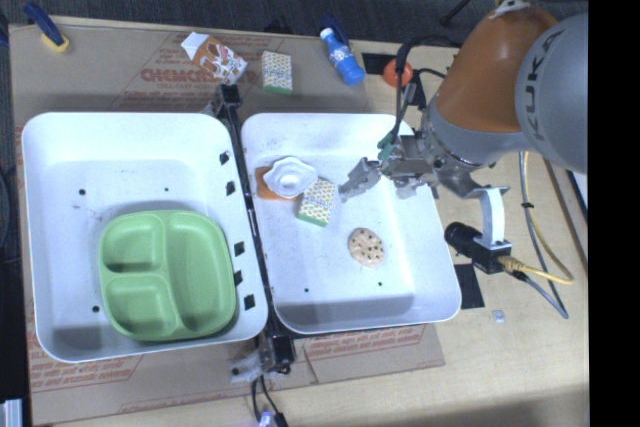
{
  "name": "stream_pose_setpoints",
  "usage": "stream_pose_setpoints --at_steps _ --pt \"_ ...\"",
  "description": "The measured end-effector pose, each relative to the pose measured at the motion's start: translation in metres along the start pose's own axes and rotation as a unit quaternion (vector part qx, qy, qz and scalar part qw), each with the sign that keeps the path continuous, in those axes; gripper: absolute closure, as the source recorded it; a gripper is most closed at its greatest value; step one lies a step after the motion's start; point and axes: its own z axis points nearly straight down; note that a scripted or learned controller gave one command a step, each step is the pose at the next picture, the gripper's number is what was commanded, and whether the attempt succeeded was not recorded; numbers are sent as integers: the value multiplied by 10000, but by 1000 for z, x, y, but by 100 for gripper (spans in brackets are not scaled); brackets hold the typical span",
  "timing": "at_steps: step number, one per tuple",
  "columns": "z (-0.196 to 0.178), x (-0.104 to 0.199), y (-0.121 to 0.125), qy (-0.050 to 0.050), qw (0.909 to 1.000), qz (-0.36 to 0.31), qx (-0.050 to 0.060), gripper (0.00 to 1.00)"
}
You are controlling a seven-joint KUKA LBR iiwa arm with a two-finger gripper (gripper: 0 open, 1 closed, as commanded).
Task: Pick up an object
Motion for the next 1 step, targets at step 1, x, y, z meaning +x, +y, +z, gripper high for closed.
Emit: stream_pose_setpoints --at_steps 1 --pt "58 -77 -59 -8 10000 2 2 0"
